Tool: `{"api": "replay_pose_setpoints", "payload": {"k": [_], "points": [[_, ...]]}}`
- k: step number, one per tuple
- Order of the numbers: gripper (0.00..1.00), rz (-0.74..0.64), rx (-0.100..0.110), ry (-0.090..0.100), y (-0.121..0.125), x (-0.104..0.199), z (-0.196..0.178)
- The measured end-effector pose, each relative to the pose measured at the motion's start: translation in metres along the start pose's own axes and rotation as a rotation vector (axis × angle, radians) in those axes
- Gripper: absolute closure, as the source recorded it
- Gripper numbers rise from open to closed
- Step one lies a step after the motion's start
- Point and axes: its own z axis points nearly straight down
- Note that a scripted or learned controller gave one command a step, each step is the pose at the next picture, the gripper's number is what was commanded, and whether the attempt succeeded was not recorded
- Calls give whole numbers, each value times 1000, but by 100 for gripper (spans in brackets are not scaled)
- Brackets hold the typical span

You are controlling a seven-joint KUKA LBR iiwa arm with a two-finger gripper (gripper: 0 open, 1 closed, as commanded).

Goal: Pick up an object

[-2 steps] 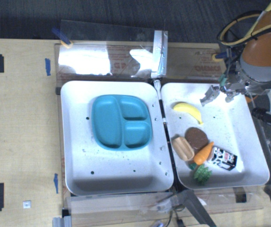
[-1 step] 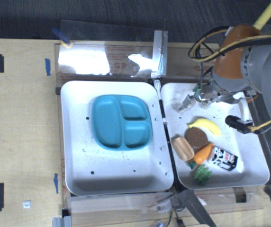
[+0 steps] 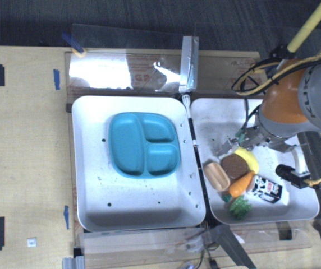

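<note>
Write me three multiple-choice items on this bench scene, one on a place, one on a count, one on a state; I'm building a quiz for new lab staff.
1. Where does the blue divided tray lie?
A. In the left bin
B. In the right bin
C. On the bench outside both bins

2. How many compartments does the blue divided tray show?
A. One
B. Three
C. Six

3. How does the toy carrot stand in relation to the gripper?
A. Lifted clear of the bin
B. Lying in the right bin among the other toy foods
C. Resting on the blue tray

Answers: 1 A, the tray sits in the middle of the left bin. 2 B, ridges split it into one large and two smaller wells. 3 B, the carrot rests on the floor of the right bin, below the gripper.
</note>
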Motion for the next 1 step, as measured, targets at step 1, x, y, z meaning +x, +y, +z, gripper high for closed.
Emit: {"api": "replay_pose_setpoints", "payload": {"k": [1], "points": [[0,-279,-3,-2,2,4,0]]}}
